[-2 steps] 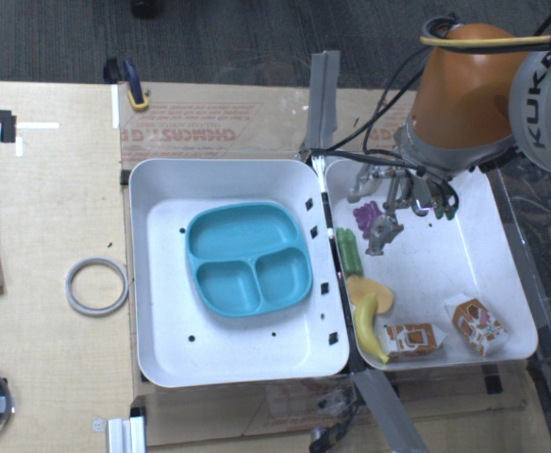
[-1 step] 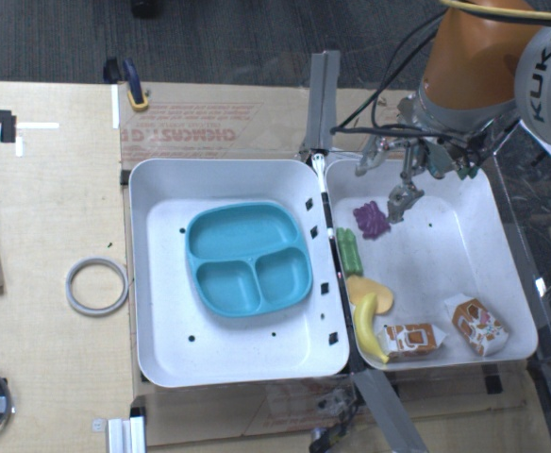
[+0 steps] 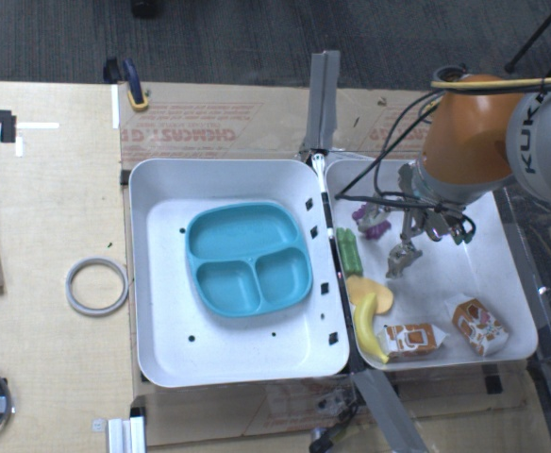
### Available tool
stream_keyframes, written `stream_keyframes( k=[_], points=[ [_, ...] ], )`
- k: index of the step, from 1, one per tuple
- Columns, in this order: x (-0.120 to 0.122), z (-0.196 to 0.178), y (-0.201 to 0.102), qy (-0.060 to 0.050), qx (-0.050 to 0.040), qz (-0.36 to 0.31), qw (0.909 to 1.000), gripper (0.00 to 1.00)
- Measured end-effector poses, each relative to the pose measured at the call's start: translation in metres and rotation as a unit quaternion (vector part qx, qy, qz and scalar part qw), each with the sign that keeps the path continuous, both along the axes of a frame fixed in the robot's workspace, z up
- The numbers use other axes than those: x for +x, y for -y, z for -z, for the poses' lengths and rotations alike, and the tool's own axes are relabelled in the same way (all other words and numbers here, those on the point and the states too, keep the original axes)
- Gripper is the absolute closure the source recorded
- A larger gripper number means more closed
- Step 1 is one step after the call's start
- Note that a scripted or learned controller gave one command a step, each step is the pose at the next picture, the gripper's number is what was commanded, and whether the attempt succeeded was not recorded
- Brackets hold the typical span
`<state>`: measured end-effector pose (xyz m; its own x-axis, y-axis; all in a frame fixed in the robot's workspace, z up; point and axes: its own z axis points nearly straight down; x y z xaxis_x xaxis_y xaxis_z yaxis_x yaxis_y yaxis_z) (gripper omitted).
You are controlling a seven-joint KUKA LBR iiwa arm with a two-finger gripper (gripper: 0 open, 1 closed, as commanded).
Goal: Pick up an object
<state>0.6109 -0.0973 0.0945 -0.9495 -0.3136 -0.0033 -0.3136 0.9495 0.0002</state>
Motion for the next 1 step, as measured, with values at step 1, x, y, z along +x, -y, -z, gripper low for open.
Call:
stream_keyframes(
  k=[1],
  points=[
    [-0.0102,0.0019,0.0062,0.0,-0.0001,-0.193,0.9812,0.0]
  ],
)
